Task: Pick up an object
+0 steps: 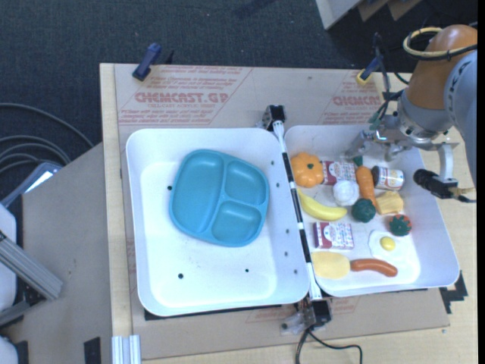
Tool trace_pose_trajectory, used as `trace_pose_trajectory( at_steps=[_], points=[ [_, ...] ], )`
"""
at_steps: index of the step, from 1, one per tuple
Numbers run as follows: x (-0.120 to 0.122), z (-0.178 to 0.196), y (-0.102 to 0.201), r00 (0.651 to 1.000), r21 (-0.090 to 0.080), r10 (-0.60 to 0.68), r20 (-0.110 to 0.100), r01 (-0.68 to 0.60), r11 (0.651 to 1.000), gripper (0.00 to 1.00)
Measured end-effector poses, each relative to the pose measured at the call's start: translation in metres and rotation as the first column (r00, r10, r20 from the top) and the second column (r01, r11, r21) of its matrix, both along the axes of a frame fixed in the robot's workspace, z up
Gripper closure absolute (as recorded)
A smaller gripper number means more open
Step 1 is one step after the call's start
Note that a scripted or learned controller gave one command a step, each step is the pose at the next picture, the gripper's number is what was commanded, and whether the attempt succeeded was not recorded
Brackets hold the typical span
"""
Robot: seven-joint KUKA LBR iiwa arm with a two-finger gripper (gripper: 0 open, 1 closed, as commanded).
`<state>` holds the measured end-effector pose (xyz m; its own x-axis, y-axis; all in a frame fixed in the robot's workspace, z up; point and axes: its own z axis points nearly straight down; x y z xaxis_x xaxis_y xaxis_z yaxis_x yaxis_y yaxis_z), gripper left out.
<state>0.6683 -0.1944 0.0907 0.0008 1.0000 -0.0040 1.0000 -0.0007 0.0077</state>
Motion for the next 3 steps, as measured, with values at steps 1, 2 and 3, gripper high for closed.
trace_pose_trajectory(
  at_steps=[1,2,3],
  points=[
    [0.000,0.008,0.001,1.000,0.001,0.002,-0.003,-0.002,1.000,1.00],
    [-0.001,0.008,0.002,1.000,0.001,0.002,-0.003,-0.002,1.000,0.00],
    [-0.002,-0.006,0.020,1.000,0.005,0.002,-0.010,-0.002,1.000,0.00]
  ],
)
